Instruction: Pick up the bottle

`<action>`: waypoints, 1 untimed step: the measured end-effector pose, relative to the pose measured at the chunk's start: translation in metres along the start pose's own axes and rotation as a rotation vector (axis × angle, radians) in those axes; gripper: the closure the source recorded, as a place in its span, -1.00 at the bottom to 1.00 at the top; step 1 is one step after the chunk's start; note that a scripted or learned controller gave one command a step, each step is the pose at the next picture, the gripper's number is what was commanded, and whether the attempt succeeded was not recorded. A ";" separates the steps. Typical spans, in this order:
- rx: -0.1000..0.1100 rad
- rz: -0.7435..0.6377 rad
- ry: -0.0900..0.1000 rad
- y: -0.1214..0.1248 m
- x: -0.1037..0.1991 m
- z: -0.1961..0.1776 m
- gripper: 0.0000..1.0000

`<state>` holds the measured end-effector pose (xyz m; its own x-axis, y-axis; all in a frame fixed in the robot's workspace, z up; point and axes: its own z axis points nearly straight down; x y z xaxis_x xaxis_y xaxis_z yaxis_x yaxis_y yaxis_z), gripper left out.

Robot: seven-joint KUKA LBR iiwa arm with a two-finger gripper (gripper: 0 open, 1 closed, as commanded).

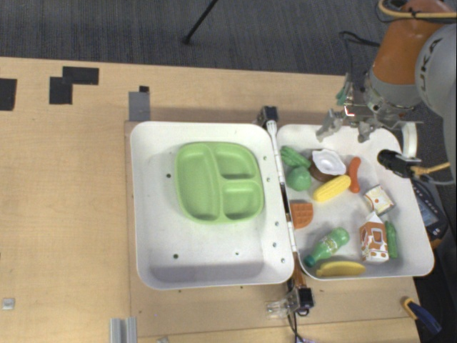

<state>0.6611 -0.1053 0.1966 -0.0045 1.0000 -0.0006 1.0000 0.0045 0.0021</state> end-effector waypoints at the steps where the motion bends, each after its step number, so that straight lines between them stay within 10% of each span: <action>1: 0.001 0.002 0.001 -0.072 0.061 0.012 -1.00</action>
<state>0.5891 -0.0445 0.1843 -0.0021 1.0000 0.0003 1.0000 0.0021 0.0016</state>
